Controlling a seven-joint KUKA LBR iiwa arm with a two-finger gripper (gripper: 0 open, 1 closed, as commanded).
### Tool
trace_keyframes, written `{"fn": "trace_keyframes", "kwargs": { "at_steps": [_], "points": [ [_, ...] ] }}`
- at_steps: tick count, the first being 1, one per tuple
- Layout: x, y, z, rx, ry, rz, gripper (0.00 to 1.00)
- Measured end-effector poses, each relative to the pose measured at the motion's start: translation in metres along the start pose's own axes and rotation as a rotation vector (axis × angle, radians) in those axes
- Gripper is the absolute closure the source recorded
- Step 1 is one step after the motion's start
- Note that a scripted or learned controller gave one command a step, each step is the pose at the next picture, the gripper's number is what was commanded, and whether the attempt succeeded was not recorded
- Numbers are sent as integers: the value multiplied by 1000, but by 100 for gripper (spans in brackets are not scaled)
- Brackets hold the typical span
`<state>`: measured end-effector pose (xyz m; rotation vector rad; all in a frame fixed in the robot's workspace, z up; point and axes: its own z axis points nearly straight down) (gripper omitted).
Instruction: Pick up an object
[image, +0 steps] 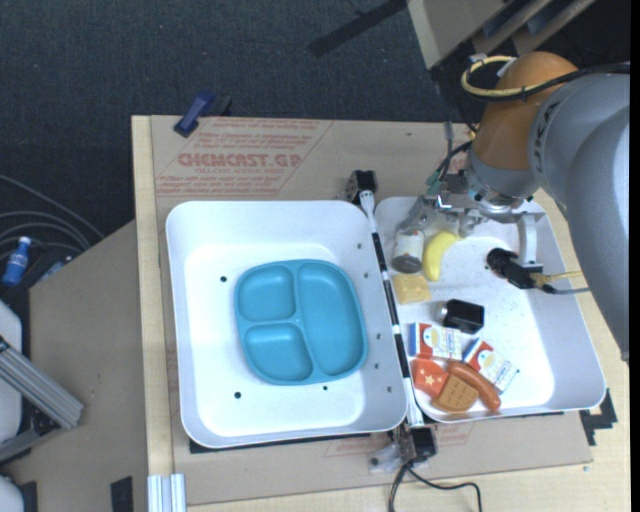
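Camera view from above the bench: the grey arm (580, 120) with its orange band reaches in from the right and hangs low over the far end of the right bin (570, 330). The gripper (440, 215) sits just above a yellow banana (436, 255), with a small grey cylinder (407, 250) beside it; whether anything is pinched cannot be told from here. Nearer lie a pale yellow block (411, 289), a black box (464, 316), red-and-white packets (455, 347) and a toy hot dog (468, 388). The left bin (200, 390) carries a blue divided plate (299, 320).
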<state>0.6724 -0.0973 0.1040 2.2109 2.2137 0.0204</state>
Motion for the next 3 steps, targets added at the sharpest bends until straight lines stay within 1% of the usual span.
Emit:
{"fn": "trace_keyframes", "kwargs": {
  "at_steps": [1,2,3],
  "points": [
    [7,2,7,-4,2,-1,0],
    [6,-6,19,20,0,1,0],
    [0,-48,19,20,1,2,0]
  ]
}}
